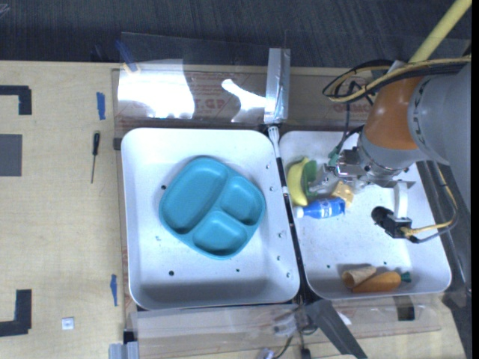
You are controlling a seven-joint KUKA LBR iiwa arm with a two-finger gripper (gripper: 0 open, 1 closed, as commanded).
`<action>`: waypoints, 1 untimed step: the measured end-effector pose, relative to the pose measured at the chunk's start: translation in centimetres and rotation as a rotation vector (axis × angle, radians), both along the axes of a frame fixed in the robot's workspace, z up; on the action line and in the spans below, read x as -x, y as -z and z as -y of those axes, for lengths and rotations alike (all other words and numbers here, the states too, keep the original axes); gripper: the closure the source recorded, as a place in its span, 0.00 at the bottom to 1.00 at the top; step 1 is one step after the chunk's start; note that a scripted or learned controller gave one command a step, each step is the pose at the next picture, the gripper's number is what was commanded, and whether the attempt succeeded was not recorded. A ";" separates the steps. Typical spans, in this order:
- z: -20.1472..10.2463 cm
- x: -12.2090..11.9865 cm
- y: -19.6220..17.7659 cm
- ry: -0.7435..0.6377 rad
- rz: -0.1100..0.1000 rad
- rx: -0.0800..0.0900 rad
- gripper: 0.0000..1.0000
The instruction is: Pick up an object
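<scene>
The right bin [419, 238] holds a yellow banana [297, 182] along its left wall. A small green item [310, 173] lies beside the banana, and a blue bottle [324, 209] lies on its side just below. A tan piece [343, 193] sits next to the bottle. Near the bin's front edge lie an orange carrot [379, 280] and a brown item [353, 274]. My gripper [334, 172] is low over the cluster at the bin's upper left, right of the banana and above the bottle. The wrist hides whatever lies directly beneath it.
The left bin [142, 260] carries a blue divided plate [212, 205] at its middle. A black cable and plug [393, 221] hang from the arm over the right bin. A clear plastic sheet [194, 92] stands behind the bins.
</scene>
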State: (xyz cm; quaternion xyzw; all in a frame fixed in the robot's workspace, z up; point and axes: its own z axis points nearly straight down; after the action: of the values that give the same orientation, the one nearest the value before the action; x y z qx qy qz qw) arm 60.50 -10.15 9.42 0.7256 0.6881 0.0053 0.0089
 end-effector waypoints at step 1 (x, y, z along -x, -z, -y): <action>-0.7 -0.4 0.0 0.045 -0.001 -0.001 0.00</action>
State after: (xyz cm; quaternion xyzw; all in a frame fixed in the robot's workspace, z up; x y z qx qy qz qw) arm 60.93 -9.49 9.38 0.7410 0.6715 0.0048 0.0083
